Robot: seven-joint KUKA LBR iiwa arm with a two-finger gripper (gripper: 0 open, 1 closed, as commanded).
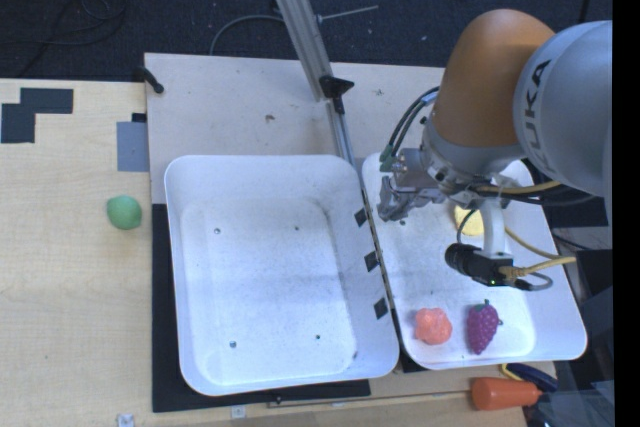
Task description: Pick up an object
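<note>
Gripper is low over the far-left part of the right bin, close to the divider where the two bins meet. Can't tell from this angle how the gripper is set — the wrist and cable loom hide it. Nothing visibly in it.

Candidates in the right bin: orange-pink fruit and purple grape bunch, side by side near the near edge, well apart from the gripper. A yellow item sits just right of the gripper, mostly hidden under the wrist. Left bin has only specks. Green ball is out on the counter to the left, outside both bins. An orange object lies outside the near edge of the right bin.

Risks as I read it:
- Gripper is over what looks like bare bin floor. Closing there likely grabs nothing.
- It's tight against the bin wall and the black clips on the divider; a descent here could catch the rim and shift or tip the bin.
- Yellow item is close enough to get nudged by the wrist rather than grasped.
- Fruit and grapes almost touch each other; a pinch on one may push the other or catch both and drop.
- Dangling cables near the black fitting could snag on a sweep toward the near side.
</note>
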